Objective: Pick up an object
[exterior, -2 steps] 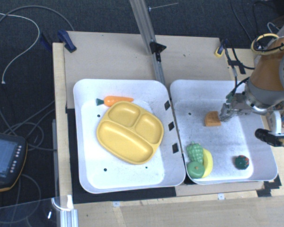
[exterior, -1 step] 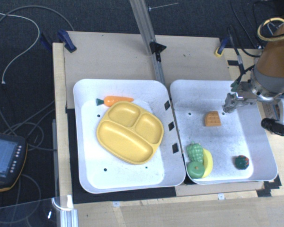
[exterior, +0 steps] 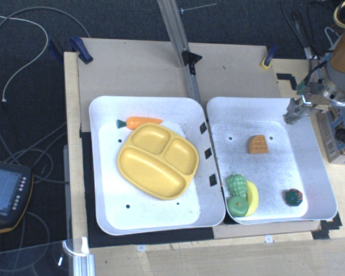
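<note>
- Camera view: gripper [exterior: 292,112] sits at the upper right rim of the right bin [exterior: 310,154], arm coming in from the right. Fingers too small and blurred here, cannot tell how far open; nothing visible between them.
- Candidate things in the right bin: brown block [exterior: 258,145] near the middle, closest to the gripper but apart from it; green grapes [exterior: 237,184] touching a banana [exterior: 252,199] and a green round fruit [exterior: 237,206] in the near left corner; a small dark green and red piece [exterior: 293,198] near the near right edge.
- Left bin [exterior: 103,171] has a yellow tray [exterior: 158,161] with a carrot [exterior: 142,121] just beside its far edge, well apart from the gripper.
- Risk: gripper is at the bin wall, so a straight descent here probably hits the rim or closes on bare floor.
- Risk: block looks low and flat-sided; an off-centre close could push it away instead of gripping.
- Risk: the corner cluster is packed against two walls; fingers likely have no room, may grab two items or jam on the wall.
- Risk: the small piece looks round, may roll out on contact.
- Risk: tray is wide and shallow, likely too broad for the fingers; the carrot hugging it leaves little clearance on one side.
- Worktop [exterior: 132,56] around the bins holds clamps, not in the way.
</note>
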